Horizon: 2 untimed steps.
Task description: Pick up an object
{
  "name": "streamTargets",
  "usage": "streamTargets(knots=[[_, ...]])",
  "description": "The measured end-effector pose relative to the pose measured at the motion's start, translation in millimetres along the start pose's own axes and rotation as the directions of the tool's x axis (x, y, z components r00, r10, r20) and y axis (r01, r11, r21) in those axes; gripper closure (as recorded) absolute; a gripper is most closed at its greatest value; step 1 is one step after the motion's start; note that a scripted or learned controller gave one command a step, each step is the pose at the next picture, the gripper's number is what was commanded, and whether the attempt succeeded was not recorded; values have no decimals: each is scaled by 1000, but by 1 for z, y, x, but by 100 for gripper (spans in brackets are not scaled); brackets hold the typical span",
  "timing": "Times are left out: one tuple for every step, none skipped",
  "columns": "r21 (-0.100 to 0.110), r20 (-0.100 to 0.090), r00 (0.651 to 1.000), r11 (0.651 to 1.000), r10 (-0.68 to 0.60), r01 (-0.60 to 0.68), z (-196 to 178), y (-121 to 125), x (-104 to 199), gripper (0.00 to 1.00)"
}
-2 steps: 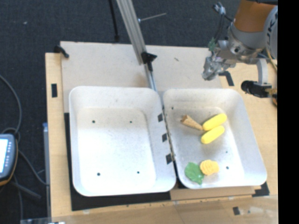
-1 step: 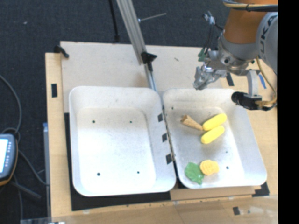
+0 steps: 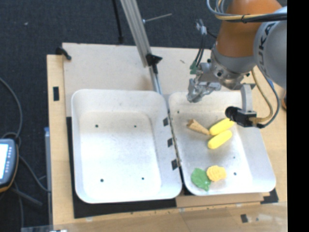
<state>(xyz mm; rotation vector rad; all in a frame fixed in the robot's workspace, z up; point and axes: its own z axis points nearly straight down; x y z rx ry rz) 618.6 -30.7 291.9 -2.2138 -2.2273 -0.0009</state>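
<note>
In the right bin lie a tan cone-shaped piece, two yellow oblong pieces, a round yellow-orange piece and a green leaf-like piece. My gripper hangs over the bin's far left corner, above and behind the tan cone. Nothing shows between its fingers, and it touches none of the pieces.
The left bin sits beside the right one, with a ridge between them. A slanted metal rail rises from behind the bins. A black cable end hangs over the right bin near the yellow pieces.
</note>
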Motion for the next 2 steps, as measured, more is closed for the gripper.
streamTargets(knots=[[2,1,1000,1000,1,-1,17,-28,38,100],[1,1,1000,1000,0,0,34,-54,84,100]])
